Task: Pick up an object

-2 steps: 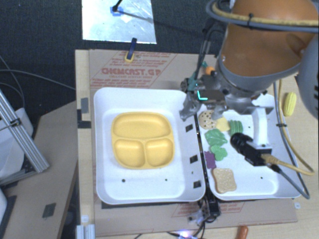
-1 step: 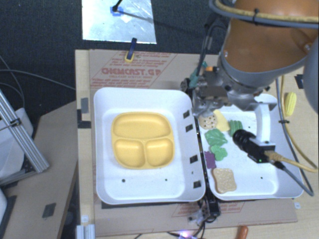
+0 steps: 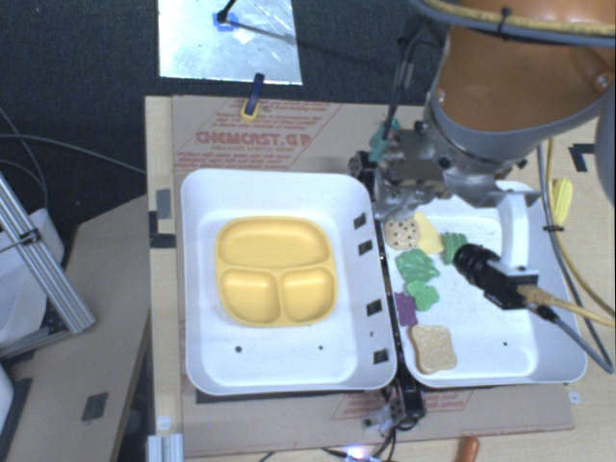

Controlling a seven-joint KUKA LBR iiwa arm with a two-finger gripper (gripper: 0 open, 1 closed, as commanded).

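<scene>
1. Arm (image 3: 520,56) reaches in from the right; orange band uppermost, grey wrist below it.
2. Claw (image 3: 397,200) sits over the far left corner of the right bin (image 3: 500,354), close to the wall shared with the left bin (image 3: 207,354); open or closed, cannot tell from this angle.
3. Objects to pick lie in the right bin, along its left side: round cookie (image 3: 401,231) with dark dots just below the claw; pale yellow piece (image 3: 427,238) touching the cookie's right edge; small green piece (image 3: 452,243) beside that.
4. Further toward the near edge: leafy green piece (image 3: 416,265); a second green piece (image 3: 424,295) just beneath it; purple piece (image 3: 406,308) against the bin wall; bread slice (image 3: 433,347) nearest the camera, lying flat.
5. Left bin holds a yellow divided plate (image 3: 276,269), three compartments, upright, roughly centred.
6. Both bins rest on a cardboard sheet (image 3: 260,128) with red printing; a shiny metal sheet (image 3: 229,25) lies beyond it.
</scene>
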